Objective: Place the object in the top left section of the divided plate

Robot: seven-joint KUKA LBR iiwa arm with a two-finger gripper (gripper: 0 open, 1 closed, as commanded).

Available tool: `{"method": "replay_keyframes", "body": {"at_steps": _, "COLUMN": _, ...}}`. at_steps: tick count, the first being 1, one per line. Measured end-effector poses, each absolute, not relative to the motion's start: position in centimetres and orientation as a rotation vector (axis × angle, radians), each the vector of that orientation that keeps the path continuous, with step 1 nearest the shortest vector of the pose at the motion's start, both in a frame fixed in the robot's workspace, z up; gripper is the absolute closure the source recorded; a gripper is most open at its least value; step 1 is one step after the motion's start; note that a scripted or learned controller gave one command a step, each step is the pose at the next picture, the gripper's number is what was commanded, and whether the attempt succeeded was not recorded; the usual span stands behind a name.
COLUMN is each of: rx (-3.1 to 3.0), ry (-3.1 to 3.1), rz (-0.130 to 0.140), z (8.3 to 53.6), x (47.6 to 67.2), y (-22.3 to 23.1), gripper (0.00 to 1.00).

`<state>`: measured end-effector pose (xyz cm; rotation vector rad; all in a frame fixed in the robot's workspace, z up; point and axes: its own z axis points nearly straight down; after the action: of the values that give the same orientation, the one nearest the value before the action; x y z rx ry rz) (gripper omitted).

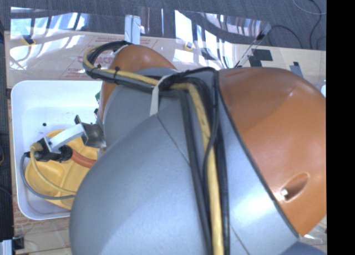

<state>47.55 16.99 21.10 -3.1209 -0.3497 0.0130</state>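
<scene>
Camera view: arm (222, 154) stretched across the bench, gripper (89, 133) over the plate (52, 176).
Nearest, the frame is crossed by the grey-and-orange arm, with cables (202, 137) strapped along it. Beyond, the gripper is seen above the yellow plate in the left bin (33, 98). Its state cannot be told, nor where the object lies.

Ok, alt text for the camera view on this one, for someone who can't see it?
The grey and orange arm fills most of the frame, with black and yellow cables running along it. At lower left, the gripper reaches down over a yellow divided plate lying in the left white bin.
</scene>
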Motion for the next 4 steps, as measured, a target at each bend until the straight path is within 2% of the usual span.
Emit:
{"method": "replay_keyframes", "body": {"at_steps": 1, "rx": -3.102, "ry": -0.476, "rz": 0.009, "z": 10.2, "x": 47.4, "y": 21.5, "gripper": 1.0}}
{"method": "replay_keyframes", "body": {"at_steps": 2, "rx": -3.087, "ry": -0.564, "rz": 0.014, "z": 14.1, "x": 49.4, "y": 17.4, "gripper": 1.0}}
{"method": "replay_keyframes", "body": {"at_steps": 3, "rx": -3.108, "ry": -0.449, "rz": 0.006, "z": 24.0, "x": 47.6, "y": 19.5, "gripper": 1.0}}
{"method": "replay_keyframes", "body": {"at_steps": 4, "rx": -3.083, "ry": -0.593, "rz": 0.016, "z": 16.6, "x": 47.4, "y": 21.9, "gripper": 1.0}}
